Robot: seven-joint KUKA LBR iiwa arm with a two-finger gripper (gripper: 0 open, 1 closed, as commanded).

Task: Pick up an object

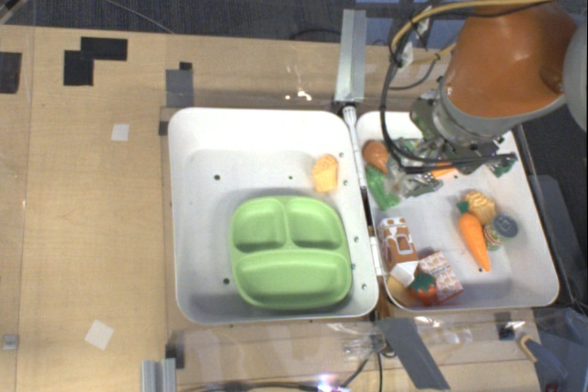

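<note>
The right bin (540, 263) holds several toy foods. A carrot (474, 237) lies at its middle right, beside a knobbly yellow piece (478, 204) and a small round can (503, 228). An orange-red piece (377, 155) and a green packet (381, 188) sit by the bin's left wall. A brown and white box (398, 241), a red fruit (423, 287) and a pinkish cube (442, 274) lie toward the front. My gripper (424, 177) hangs low in the bin's upper left, just right of the green packet, under the orange band (510, 60). The wrist hides what lies beneath it.
The left bin (197, 197) holds a green divided plate (289, 251) and a small yellow piece (325, 172) near the shared wall. Cables (404, 41) loop from the arm over the right bin's back edge. Wooden bench surrounds both bins.
</note>
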